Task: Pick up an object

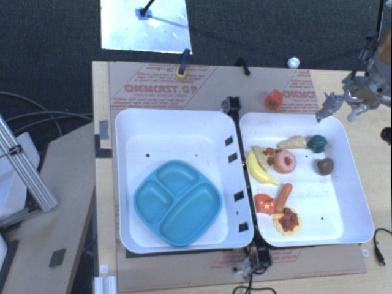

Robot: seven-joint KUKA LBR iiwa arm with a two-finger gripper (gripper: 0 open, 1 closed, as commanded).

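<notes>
The right bin [352, 192] holds toy food: a yellow banana [260, 169], a pink donut [285, 162], a pizza slice [265, 156], a tan bread piece [293, 143], a dark green lump [316, 143], a brown lump [325, 165], an orange sausage [283, 195], a red piece [264, 204] and a small round pizza [287, 220]. My gripper [337, 115] hangs over the bin's far right corner, open, with nothing between its fingers. It is above and to the right of the green lump.
The left bin [131, 139] bears a blue divided plate [177, 202]. An orange toy [274, 99] lies on the cardboard behind the right bin. A black divider with clips [240, 164] runs between the bins. A yellow-tipped tool [182, 71] lies at the back.
</notes>
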